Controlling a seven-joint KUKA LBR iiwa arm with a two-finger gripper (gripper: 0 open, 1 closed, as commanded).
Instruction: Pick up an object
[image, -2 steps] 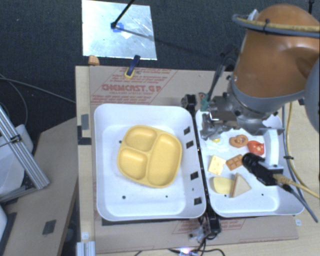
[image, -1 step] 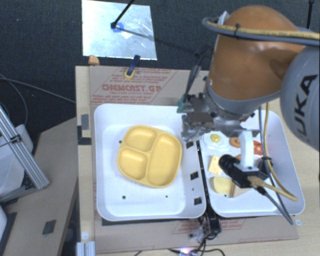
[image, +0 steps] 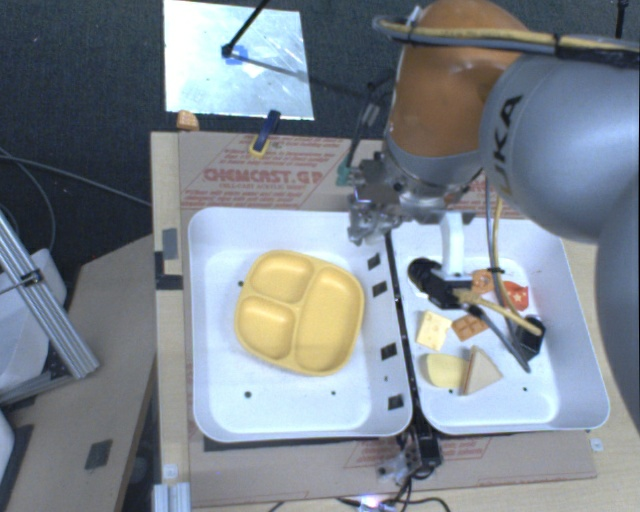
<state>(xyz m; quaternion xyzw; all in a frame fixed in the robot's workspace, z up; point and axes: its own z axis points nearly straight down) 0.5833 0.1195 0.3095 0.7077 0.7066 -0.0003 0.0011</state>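
- Nearest us, well in front of the gripper (image: 372, 224): a tan wedge (image: 483, 372) touching a pale yellow half-round slice (image: 444, 371), both on the floor of the right bin (image: 575, 385), off to the gripper's arm side.
- A little closer to the tool, same bin: a pale yellow square slice (image: 432, 330) with a small brown cracker (image: 468, 326) just beside it.
- A wooden-and-black utensil (image: 505, 325) lies at a slant across these. Its dark end points away from the gripper.
- A black curved piece (image: 432, 280) is the loose object closest to the tool, just in front of it on the arm side. An orange-red piece (image: 510, 293) lies further out that way.
- A white upright piece (image: 452, 245) stands just behind the black one. We can't tell what it is.
- On the gripper's other side, in the left bin (image: 215, 400): a yellow divided plate (image: 300, 310), flat, near the bin's middle, apart from the tool.
- The gripper hangs over the far end of the wall between the two bins, under the orange band (image: 440, 95). Nothing is seen in its grasp, and we cannot tell whether it is spread or closed.
- Behind the tool: a printed cardboard sheet (image: 260, 175) under the bins, with a blue-and-yellow item (image: 265, 133) at its far edge and a small orange block (image: 186, 120) at its corner.
- Farthest: a shiny square sheet (image: 238, 58) on the dark floor.
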